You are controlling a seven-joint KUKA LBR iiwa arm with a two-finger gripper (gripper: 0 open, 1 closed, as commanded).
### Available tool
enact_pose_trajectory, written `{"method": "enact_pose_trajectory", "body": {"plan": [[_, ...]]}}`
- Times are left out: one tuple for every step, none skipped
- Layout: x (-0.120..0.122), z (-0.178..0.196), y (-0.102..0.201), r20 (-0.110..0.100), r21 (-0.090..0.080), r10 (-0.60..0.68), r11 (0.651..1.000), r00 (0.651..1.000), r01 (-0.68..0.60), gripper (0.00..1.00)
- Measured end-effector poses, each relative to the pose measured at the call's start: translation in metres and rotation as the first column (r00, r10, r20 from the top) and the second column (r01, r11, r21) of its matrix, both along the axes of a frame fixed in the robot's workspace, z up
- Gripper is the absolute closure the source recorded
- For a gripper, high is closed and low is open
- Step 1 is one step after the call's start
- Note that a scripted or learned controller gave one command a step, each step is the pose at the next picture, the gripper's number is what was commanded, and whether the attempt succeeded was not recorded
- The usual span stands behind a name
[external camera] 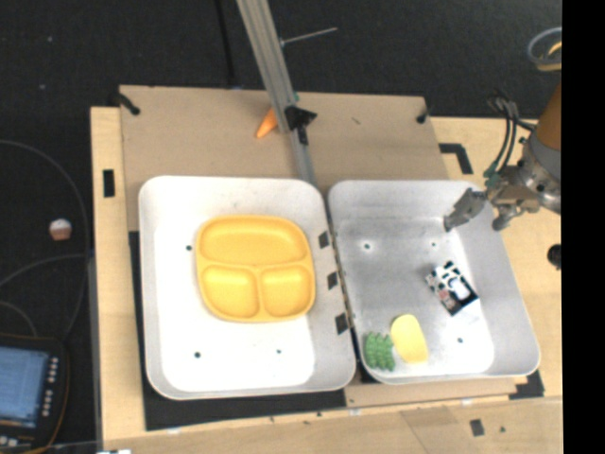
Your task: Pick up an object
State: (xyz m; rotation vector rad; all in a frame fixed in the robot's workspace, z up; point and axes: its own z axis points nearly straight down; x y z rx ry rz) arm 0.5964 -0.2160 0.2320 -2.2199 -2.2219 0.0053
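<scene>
we see the gripper [480, 208] above the upper right corner of the right bin [378, 206], its two fingers spread apart with nothing between them. we count three candidate objects in this bin: a black-and-white object [451, 288] lying right of centre, a yellow object [409, 339] near the front wall, and a green object [379, 350] touching or just beside it in the front left corner. the left bin [170, 253] bears a yellow divided tray [254, 266].

we judge the following risks.

- the black-and-white object appears flat and lies tilted to the bin's walls. if the fingers descend misaligned with its narrow side, they may push it aside or close above it.
- the yellow and green objects sit close together and near the bin's front wall. a descent there may strike the wall, or a finger may wedge between the two and displace both.
- the yellow object looks rounded and smooth; we expect it could slip out as the fingers close.
</scene>
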Motion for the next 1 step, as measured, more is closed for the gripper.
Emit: {"method": "enact_pose_trajectory", "body": {"plan": [[-0.0037,-0.0445,0.0051,0.0,0.0,-0.002,1.0,1.0,0.002,0.0]]}}
